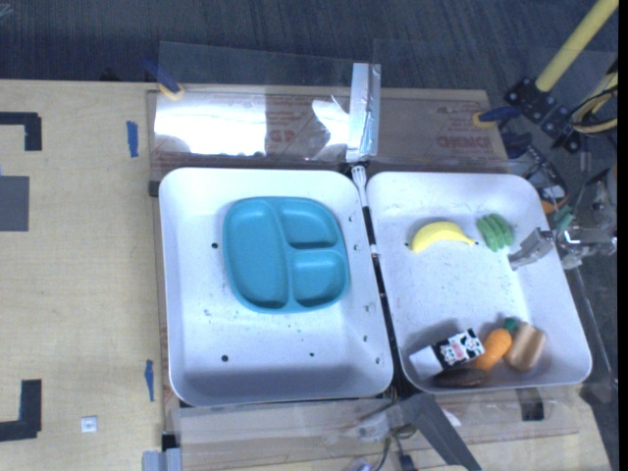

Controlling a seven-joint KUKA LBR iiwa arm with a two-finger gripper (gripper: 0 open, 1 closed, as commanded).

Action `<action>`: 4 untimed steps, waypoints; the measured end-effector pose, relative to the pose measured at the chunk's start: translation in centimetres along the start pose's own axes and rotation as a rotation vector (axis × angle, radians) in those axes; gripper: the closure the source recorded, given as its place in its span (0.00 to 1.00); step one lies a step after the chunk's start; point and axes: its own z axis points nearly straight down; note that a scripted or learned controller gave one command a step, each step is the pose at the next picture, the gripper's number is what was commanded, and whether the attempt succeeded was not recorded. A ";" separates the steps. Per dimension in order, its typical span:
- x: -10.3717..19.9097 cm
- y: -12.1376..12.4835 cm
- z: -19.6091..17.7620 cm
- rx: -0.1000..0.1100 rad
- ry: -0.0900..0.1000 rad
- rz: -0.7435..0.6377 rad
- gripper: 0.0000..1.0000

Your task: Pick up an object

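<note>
You can't tell the gripper's (535,246) state; it blurs at the right bin's (432,292) right rim, beside a ribbed green toy (496,231) and smooth yellow banana (441,235).

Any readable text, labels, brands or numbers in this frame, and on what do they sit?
No text here can be read with confidence.
Red print on the cardboard behind the bins: too blurred to read.
Black-and-white carton in the right bin: markings too small to read.
</note>
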 end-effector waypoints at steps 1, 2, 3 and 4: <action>3.9 8.4 8.9 -0.001 -0.001 -0.117 0.00; 3.1 9.6 10.2 -0.009 0.002 -0.098 0.00; 2.7 10.0 8.6 -0.029 -0.015 -0.101 1.00; 2.8 10.0 8.6 -0.028 -0.014 -0.101 0.00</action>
